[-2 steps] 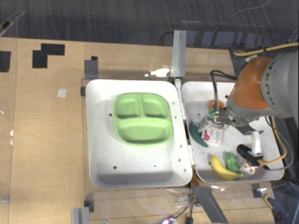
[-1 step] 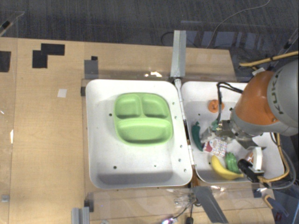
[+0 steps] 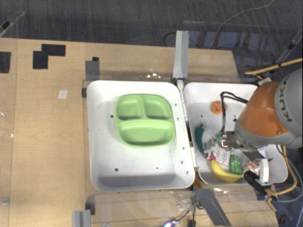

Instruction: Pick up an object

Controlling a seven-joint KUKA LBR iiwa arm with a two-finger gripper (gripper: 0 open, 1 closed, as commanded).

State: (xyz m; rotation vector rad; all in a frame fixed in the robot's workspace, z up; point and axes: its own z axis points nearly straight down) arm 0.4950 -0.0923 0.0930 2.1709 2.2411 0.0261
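Yellow banana (image 3: 225, 172) lies lengthwise left-to-right, ends curving up, below the gripper (image 3: 227, 143); gripper state cannot be told.

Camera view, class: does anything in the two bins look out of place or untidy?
Nothing looks damaged or spilled. The green divided plate lies flat in the left bin. In the right bin, the banana and small items sit jumbled under the arm.

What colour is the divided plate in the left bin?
Light green: the divided plate, seen clearly in the camera view.
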